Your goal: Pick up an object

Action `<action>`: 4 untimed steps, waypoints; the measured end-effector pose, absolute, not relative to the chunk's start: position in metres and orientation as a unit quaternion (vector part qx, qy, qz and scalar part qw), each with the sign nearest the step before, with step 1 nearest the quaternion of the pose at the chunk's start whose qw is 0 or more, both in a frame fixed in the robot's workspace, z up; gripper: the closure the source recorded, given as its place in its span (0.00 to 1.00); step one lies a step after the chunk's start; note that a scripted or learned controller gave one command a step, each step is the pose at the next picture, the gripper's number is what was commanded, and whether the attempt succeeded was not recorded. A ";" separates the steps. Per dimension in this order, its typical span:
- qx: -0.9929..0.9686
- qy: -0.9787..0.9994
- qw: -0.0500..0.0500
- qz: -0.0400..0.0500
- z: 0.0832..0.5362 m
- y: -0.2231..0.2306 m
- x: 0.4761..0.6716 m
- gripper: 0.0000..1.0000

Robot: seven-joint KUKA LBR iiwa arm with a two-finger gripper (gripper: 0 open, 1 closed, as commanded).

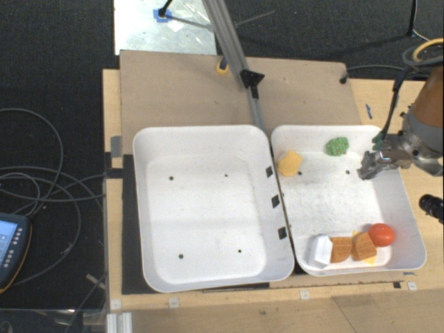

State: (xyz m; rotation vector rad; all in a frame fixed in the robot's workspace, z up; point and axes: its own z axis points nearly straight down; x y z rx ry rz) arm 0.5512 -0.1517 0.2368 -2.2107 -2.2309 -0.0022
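Nearest the camera, along the front wall of the right bin (pixel 406 207), sits a row of small pieces: a white block (pixel 320 250) at the row's left end, two orange-brown wedges (pixel 352 247) touching each other in the middle, and a red ball (pixel 381 234) at the right end, resting against the second wedge. A thin yellow piece (pixel 370 259) peeks out beneath that wedge, its shape too hidden to tell. Further back in the same bin, a yellow chunk (pixel 290 162) lies just beside the bin's left wall, close to the seam between the two bins. A green crumpled lump (pixel 337 146) rests near the bin's back wall, to the right of the yellow chunk and well apart from the front row. The gripper (pixel 366 171) hangs over the right-hand part of this bin, right of the green lump and a little toward the front from it, apart from every object. Whether its fingers are spread or closed cannot be told at this angle; nothing shows between them. The grey arm (pixel 424 127) reaches in from beyond the bin's right wall. The left bin (pixel 149 186) lies side by side with the right bin, their walls touching. A grey pole (pixel 229 40) slants away behind both bins across the brown board (pixel 180 89).
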 end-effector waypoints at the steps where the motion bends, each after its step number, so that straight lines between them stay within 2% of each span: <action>1: -0.704 -0.711 0.000 -0.001 0.233 -0.109 0.544 1.00; 2: -0.703 -0.711 0.001 -0.001 0.224 -0.056 0.534 1.00; 3: -0.702 -0.712 0.001 -0.001 0.224 0.007 0.532 1.00; 4: -0.703 -0.711 0.001 -0.001 0.231 0.062 0.516 1.00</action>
